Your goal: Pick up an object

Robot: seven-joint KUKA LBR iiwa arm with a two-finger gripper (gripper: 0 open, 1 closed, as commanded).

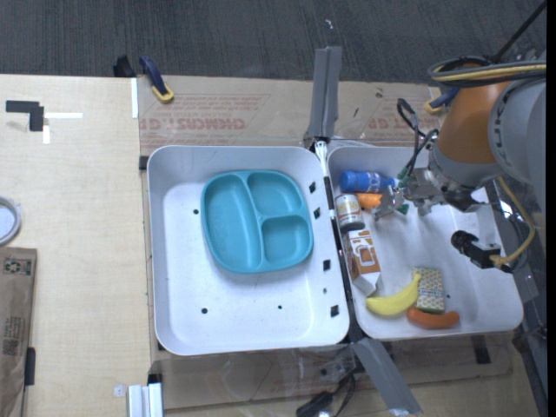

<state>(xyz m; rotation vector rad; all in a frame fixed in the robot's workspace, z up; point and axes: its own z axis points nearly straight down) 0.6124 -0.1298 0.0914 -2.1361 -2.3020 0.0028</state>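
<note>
The right bin holds several objects. A blue bottle lies at its far left, with a small orange piece just in front of it. A small can and a brown-and-white box lie along the left wall. A banana, a speckled sponge and a red-orange sausage shape sit near the front. My gripper hangs low over the bin's back part, right beside the orange piece and the bottle. Nothing shows as held.
The left bin carries a teal divided plate. A grey divider post rises between the bins at the back. The arm's orange band and cables hang over the right bin's far right corner. A tape roll lies at the far left.
</note>
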